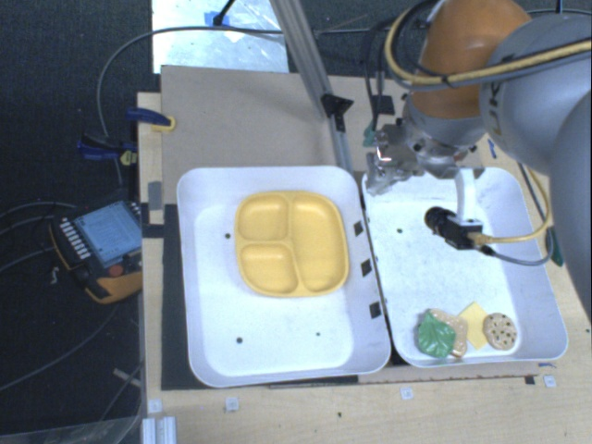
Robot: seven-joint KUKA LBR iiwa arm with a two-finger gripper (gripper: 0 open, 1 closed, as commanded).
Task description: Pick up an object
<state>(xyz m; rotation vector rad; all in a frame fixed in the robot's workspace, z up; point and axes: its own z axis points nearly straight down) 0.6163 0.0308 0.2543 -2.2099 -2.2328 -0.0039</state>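
Camera view: two white bins side by side on the tabletop (231,100). Left bin (199,276) has a yellow divided plate (290,243) at frame centre. Right bin (532,285) has a green leaf-shaped toy (435,334), a yellow wedge (474,324) and a round cookie (500,330) clustered in its lower right corner, touching or just beside each other. Gripper (384,172) sits over the upper left edge of the right bin, well apart from the toys; can't tell its state. Handheld pendant (100,243) at left of frame.
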